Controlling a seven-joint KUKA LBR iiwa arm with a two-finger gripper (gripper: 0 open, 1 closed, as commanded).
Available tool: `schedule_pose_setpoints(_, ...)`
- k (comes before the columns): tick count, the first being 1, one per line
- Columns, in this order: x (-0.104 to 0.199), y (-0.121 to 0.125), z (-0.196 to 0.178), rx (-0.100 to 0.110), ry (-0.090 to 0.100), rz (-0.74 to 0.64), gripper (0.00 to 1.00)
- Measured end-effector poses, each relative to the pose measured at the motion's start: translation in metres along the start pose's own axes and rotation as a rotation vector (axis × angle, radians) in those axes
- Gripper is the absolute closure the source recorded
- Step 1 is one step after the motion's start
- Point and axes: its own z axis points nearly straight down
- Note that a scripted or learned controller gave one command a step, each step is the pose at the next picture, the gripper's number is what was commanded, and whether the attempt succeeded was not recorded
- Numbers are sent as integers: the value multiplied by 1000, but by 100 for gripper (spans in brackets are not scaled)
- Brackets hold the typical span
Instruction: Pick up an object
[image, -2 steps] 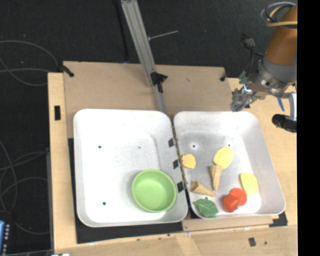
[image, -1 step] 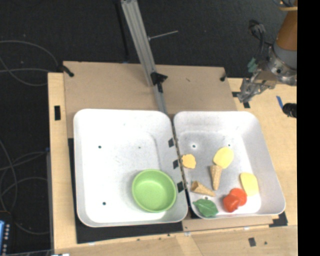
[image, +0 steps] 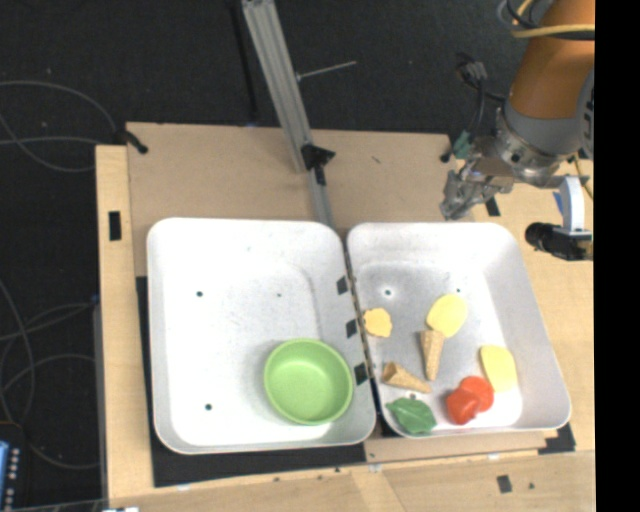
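Hanging above the far rim of the right bin, my claw carries nothing that I can make out, and whether it stands wide or narrow I cannot tell from this slanted look down. All the pickable pieces lie below and toward the near side of it. The biggest risk, as I judge it, is the crowding there: a cone touches a yellow lump, and a second cone sits just beside a green leaf, so a descent could nudge neighbours or pinch two at once. A red pepper beside a yellow block looks rounded and could squirt free. Farther off, in the left bin, rests a green bowl.
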Motion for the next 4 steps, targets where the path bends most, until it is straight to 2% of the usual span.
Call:
schedule_pose_setpoints(1, 57, -8, 2, 0, 1, -1, 100)
schedule_pose_setpoints(4, 184, -36, 34, 1, 1, 0, 100)
